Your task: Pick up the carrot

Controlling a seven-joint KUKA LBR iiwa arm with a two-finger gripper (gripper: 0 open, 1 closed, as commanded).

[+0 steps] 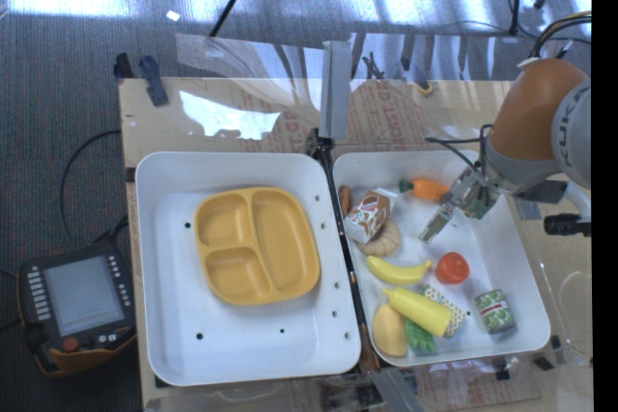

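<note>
1. Two white bins sit side by side on the bench: the left bin (164,343) at lower centre-left of the frame, the right bin (521,275) at lower right.
2. The left bin holds one thing, a yellow tray (256,244) with three compartments, lying near the bin's middle.
3. One arm (536,116) comes in from the right edge, its orange band rounded at upper right, above the right bin's far corner.
4. One gripper (432,229) hangs over the upper middle of the right bin, pointing down and to the left. Its fingers stand slightly apart with nothing between them.
5. One carrot (425,189) lies near the right bin's top edge, orange with a green end pointing left. It sits just above and to the left of the gripper, apart from the fingertips.
6. One wrapped snack (369,215) and one biscuit (380,241) lie left of the gripper, touching each other.
7. One banana (398,272) lies below them; one tomato (452,268) sits just to its right.
8. One yellow bottle (417,309) lies tilted near the bin's lower edge, a pale lemon (388,331) at its left end.
9. One can (494,312) with a green label rests in the lower right corner of the bin.
10. One pendant (75,304) with a grey screen lies on the floor at lower left of the frame.
</note>
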